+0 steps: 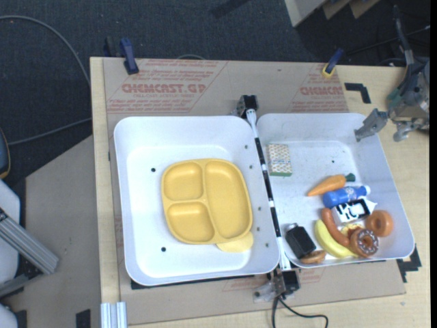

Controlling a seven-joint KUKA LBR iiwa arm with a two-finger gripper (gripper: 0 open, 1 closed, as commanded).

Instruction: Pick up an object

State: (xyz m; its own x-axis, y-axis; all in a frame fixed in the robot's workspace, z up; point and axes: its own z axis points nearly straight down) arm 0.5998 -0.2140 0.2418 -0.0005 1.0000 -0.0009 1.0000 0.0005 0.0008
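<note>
Grey metal of the gripper [382,123] seen at the far right of the camera view, poised over the upper right corner of the right bin [311,132], reaching in from the right edge; cannot tell whether open or closed, nothing visibly held. Well apart from it, clustered in the lower right of that bin: an orange carrot [326,184], a blue bottle [345,195] with a black-and-white label just below it, a yellow banana [330,240], two brown doughnuts [379,223], a small black block [299,240] near the lower left corner. Lying alone near the bin's upper left, a pale speckled sponge [279,159]. Resting in the left bin [136,149], a yellow divided plate [206,201] with three compartments, tilted slightly.
</note>
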